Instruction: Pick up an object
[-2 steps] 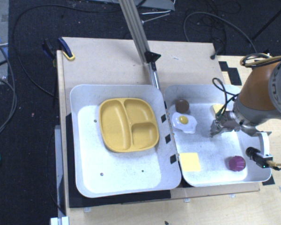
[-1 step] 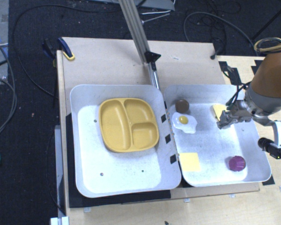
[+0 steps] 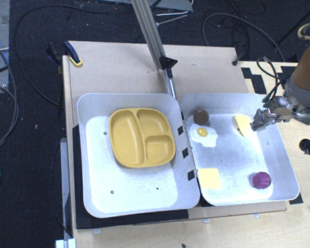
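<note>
Tool (image 3: pixel 259 122) sits low at the right bin's (image 3: pixel 279 154) far edge, right beside the pale yellow piece (image 3: pixel 242 124). Can't tell how it's set. It looks off to that piece's side, so it could just shove it. Purple thing (image 3: pixel 261 180) sits well below.

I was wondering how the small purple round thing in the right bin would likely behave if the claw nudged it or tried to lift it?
The purple ball-like piece looks rounded, so a nudge would probably send it rolling across the right bin. It sits near the bin's raised front corner, which might stop it. Its small, curved sides could slip from the claw unless pinched centrally.
</note>
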`<move>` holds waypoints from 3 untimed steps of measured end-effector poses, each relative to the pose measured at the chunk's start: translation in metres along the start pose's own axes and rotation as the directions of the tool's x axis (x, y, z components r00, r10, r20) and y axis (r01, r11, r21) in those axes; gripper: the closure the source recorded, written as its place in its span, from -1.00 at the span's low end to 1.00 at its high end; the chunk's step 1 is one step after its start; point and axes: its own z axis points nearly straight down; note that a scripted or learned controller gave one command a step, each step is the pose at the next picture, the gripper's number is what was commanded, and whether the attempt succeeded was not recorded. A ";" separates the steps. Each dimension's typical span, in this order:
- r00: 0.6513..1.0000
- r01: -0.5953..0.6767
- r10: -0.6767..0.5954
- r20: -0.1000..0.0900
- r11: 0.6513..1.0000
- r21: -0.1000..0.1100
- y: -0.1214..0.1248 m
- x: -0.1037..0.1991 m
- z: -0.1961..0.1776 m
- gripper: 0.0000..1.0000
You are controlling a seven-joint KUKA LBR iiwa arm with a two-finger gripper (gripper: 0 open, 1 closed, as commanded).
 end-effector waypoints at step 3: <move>1.000 0.006 -0.006 -0.005 1.000 0.007 0.028 0.099 -0.020 1.00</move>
